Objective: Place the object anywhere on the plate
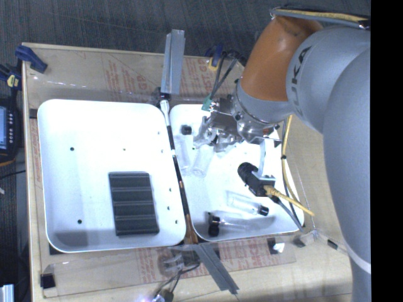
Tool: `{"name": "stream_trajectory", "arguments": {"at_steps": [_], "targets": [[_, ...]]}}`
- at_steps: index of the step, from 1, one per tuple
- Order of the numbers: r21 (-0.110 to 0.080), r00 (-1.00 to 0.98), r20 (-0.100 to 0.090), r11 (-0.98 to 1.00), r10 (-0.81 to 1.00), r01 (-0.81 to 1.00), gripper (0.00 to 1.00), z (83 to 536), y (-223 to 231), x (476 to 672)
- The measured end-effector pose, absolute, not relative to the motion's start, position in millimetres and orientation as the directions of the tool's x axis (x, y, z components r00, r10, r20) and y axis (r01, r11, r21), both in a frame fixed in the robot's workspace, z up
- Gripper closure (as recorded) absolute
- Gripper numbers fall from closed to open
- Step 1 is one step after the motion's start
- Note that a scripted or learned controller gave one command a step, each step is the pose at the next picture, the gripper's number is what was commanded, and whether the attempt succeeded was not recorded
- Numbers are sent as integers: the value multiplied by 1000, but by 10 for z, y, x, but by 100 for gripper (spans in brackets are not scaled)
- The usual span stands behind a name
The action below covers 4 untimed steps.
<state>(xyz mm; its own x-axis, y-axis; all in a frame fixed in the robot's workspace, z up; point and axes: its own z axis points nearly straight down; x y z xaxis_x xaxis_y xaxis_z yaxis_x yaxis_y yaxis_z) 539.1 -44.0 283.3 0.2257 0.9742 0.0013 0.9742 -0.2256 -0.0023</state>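
Note:
A black ribbed plate [132,203] lies flat in the left bin [75,124], toward its front right. My gripper [210,137] hangs over the back left part of the right bin [217,187], far from the plate. A clear tube [201,161] shows just below the gripper, near the bin's left wall; whether it is gripped or lying on the floor is unclear. Two more clear tubes lie at the front of the right bin: one [247,204] with a dark cap at its right end, and one [234,219] with a black cap at its left end.
A small black piece [186,129] sits by the right bin's back left corner. The divider between the bins [176,175] runs between the gripper and the plate. The arm's large grey body covers the right side of the bench.

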Motion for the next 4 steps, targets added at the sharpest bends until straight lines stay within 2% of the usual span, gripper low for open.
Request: {"name": "stream_trajectory", "arguments": {"at_steps": [1,2,3,4], "targets": [[-8,257,-2,-257,966,966,100,1973,353,4871],[-9,39,-1,-39,999,999,100,1147,1135,4781],[-1,-191,0,191,981,981,100,2112,1216,4797],[-5,-94,-1,94,996,996,100,1920,833,5440]]}}
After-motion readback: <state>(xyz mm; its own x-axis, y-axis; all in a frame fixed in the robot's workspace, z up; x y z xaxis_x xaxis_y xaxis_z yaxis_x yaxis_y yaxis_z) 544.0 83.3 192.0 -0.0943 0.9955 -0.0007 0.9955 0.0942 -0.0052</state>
